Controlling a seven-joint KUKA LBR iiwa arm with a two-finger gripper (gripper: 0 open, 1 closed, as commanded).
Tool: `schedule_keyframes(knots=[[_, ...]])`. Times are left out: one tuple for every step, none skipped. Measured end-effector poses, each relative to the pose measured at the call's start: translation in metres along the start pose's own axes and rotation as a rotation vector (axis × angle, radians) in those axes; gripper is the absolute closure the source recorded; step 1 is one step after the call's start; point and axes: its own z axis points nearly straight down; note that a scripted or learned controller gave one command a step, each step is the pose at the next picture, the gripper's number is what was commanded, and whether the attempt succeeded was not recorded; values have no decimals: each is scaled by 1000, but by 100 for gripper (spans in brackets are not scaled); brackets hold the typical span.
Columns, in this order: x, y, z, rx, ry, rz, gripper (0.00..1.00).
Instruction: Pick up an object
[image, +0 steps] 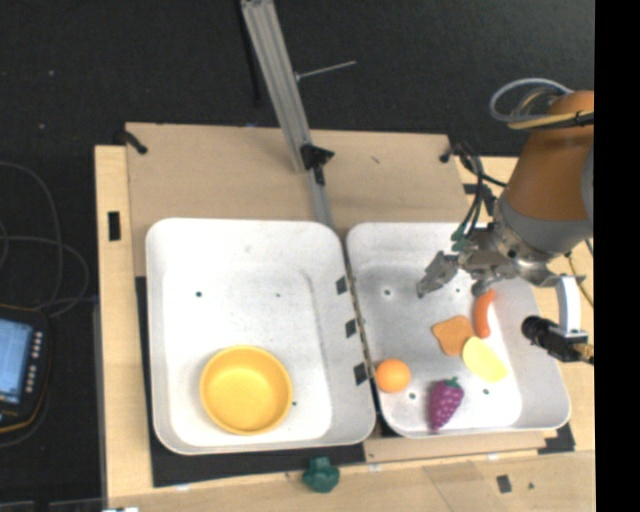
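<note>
A robotics lab: plywood bench (250, 165), two white bins (200, 260), metal camera mast (285, 90), trailing cables (40, 250).

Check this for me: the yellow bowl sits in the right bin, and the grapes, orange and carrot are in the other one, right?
Not quite. The camera view shows the yellow bowl in the left bin, not the right. The purple grapes, orange and carrot do lie in the other one, the right bin.

gripper (452, 272) lowered, arm angled left
</note>
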Motion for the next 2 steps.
schedule_keyframes(knots=[[0, 6, 61, 2, 1, -1, 0], [-10, 3, 109, 2, 1, 0, 0]])
